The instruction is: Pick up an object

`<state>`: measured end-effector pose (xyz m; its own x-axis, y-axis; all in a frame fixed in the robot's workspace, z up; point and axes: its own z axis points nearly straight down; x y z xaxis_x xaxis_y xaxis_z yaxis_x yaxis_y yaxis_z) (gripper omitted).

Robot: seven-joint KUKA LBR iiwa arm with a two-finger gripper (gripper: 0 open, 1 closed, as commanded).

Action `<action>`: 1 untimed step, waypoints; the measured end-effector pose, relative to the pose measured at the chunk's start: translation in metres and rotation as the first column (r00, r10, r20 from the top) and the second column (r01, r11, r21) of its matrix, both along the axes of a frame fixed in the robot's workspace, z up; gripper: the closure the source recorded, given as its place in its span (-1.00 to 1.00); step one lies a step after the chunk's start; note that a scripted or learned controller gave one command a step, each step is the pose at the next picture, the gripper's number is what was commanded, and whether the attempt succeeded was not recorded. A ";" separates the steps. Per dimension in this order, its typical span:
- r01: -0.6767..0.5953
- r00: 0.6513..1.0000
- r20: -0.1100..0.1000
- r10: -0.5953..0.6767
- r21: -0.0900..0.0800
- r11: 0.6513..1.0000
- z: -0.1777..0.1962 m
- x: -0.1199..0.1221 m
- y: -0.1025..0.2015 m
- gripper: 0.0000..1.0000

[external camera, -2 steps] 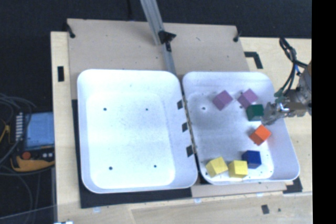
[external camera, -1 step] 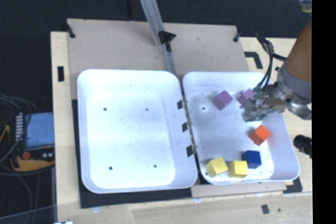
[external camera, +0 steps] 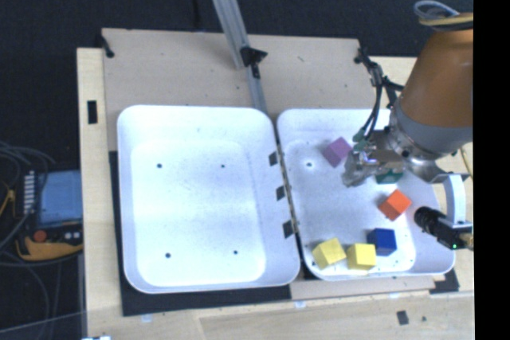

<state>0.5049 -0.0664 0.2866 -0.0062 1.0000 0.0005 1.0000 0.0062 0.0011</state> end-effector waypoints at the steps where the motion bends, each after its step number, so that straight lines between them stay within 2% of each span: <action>1: -0.001 1.000 0.000 0.001 0.000 1.000 -0.001 0.010 0.049 1.00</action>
